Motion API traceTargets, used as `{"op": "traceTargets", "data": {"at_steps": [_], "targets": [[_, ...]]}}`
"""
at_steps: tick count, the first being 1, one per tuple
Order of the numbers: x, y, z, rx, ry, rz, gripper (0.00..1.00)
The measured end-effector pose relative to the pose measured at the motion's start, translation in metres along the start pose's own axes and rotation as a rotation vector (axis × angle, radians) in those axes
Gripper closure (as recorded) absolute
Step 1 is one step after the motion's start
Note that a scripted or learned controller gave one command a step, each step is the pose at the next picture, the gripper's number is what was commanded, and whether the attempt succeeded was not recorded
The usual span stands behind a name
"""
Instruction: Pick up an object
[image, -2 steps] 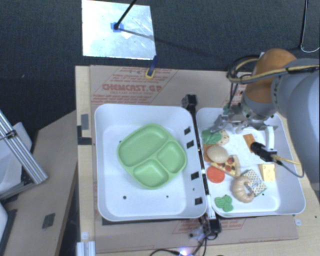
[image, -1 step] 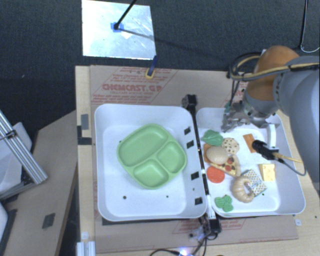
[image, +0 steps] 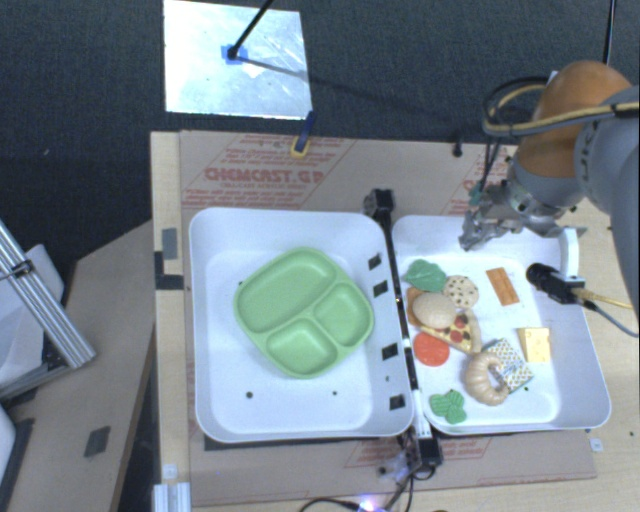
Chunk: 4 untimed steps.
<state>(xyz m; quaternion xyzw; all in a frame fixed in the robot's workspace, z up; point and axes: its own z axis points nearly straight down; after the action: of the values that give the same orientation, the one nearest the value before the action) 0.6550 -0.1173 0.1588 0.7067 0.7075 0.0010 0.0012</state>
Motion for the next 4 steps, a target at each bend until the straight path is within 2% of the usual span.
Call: {"op": "traceTargets", "data": {"at_steps": [1,2,3,4], "targets": [[0.001,0.002,-0.063,-0.002,0.0,-0.004,1.0],[0.001,0.003,-0.066,0.0,0.0,-0.004,1.0],[0.044,-0.01,-0.059,0.002,0.0,-0.004,1.0],[0.086,-0.023,-0.071,0.002,0.001,-0.005,1.0]]}}
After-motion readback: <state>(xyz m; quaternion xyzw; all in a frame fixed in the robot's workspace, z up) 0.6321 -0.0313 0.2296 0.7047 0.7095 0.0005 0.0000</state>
